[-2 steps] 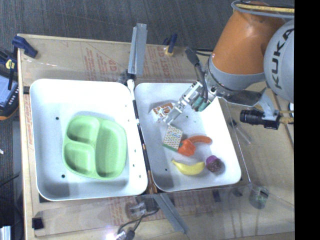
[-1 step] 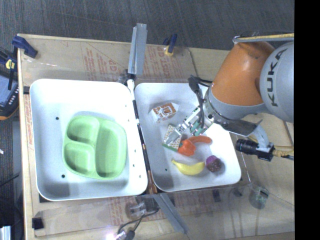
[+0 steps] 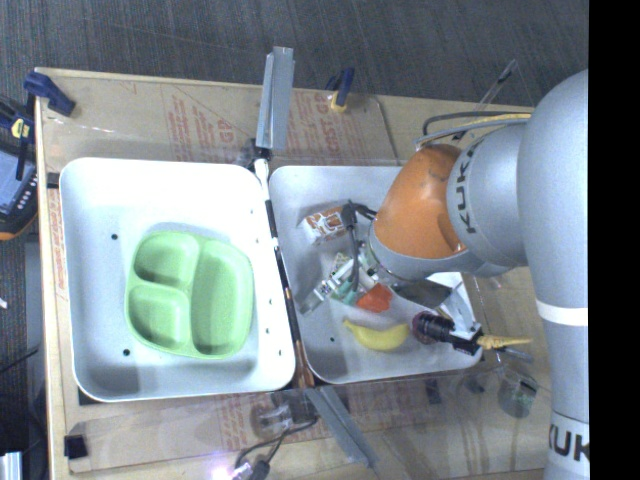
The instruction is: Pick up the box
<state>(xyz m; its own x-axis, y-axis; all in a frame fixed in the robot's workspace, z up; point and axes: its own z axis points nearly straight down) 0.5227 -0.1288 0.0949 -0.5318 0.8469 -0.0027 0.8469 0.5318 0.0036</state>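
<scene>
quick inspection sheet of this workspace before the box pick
surface: bench covered in brown card, bearing a left bin and a right bin, both white
job's things: small box lying in the right bin, toward its top left in the view
clutter: green divided plate in the left bin; banana and red item in the right bin
grippers: hand low over the right bin, between box and banana; open or shut cannot be told
cables: dark cable looped above the arm's orange band
surroundings: blue clamps on the bench's far edge; dark carpet floor
</scene>
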